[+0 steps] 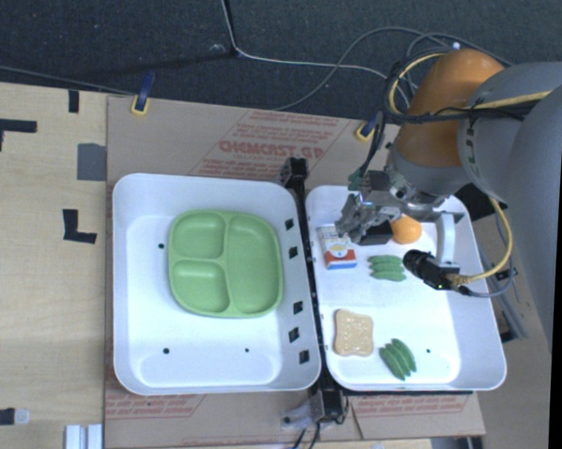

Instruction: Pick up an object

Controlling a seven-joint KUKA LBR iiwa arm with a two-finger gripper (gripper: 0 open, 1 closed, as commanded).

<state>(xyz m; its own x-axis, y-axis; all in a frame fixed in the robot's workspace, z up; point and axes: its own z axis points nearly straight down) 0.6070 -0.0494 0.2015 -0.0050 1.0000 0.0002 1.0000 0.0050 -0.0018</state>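
In the right bin (462, 364), my gripper (354, 226) hangs low over the far left part, just above a small red and white carton (337, 251). An orange ball (407, 229) lies right beside the gripper's wrist. A green pea pod (387, 268) lies next to the carton. Nearer the front sit a slice of toast (353, 333) and a second green pea pod (398, 357). Nothing shows between the fingers.
The left bin (137, 286) holds a green divided plate (226, 263). A black clip rail (300, 267) runs between the bins. Cables (447, 275) trail from the wrist across the right bin's far side. The arm's grey body fills the upper right.
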